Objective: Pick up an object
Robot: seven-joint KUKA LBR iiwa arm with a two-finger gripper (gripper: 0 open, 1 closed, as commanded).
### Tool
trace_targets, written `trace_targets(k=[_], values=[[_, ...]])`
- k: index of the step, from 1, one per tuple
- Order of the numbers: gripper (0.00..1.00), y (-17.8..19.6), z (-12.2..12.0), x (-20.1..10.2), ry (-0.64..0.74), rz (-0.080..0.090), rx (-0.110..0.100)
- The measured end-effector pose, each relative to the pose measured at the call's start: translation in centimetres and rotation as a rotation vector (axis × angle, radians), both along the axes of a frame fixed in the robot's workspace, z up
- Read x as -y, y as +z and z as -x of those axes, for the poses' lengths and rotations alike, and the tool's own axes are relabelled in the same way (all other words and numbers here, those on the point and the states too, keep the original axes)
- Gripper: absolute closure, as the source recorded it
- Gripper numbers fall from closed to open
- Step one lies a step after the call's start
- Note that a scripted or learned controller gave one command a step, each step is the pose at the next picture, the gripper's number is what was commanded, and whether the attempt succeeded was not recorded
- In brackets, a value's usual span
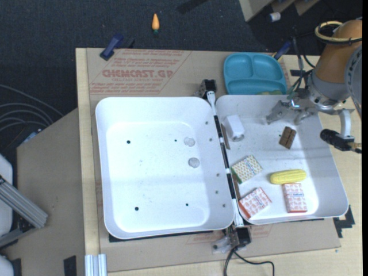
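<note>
Six small objects lie scattered in the right bin (330,171): a brown block (287,137) near its middle, a white cup-like piece (234,127) close to the bin's left wall, a patterned packet (246,168) below that, a yellow corn cob (288,177) to its right, and two red-and-white boxes, one (255,202) at the bin's lower left and one (295,198) just under the corn. None of them is lifted. The hand (286,111) hangs over the bin's upper part, just above and apart from the brown block; whether it is released or clenched cannot be told from this angle, and nothing shows in its grasp. The grey arm (336,68) with its orange band reaches in from the right. The left bin (109,154) sits alongside, holding two small grey discs (191,152). A teal divided tray (255,73) rests on the table (138,71) behind the right bin.
</note>
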State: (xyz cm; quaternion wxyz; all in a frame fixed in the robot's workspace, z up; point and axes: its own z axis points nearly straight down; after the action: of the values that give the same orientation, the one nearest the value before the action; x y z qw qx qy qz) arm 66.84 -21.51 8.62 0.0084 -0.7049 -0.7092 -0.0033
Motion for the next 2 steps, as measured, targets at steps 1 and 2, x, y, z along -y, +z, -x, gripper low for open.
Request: trace_targets(k=[1, 2], values=[[0.0, -0.01, 0.0, 0.0, 0.0, 0.0, 0.0], [0.0, -0.01, 0.01, 0.0, 0.0, 0.0, 0.0]])
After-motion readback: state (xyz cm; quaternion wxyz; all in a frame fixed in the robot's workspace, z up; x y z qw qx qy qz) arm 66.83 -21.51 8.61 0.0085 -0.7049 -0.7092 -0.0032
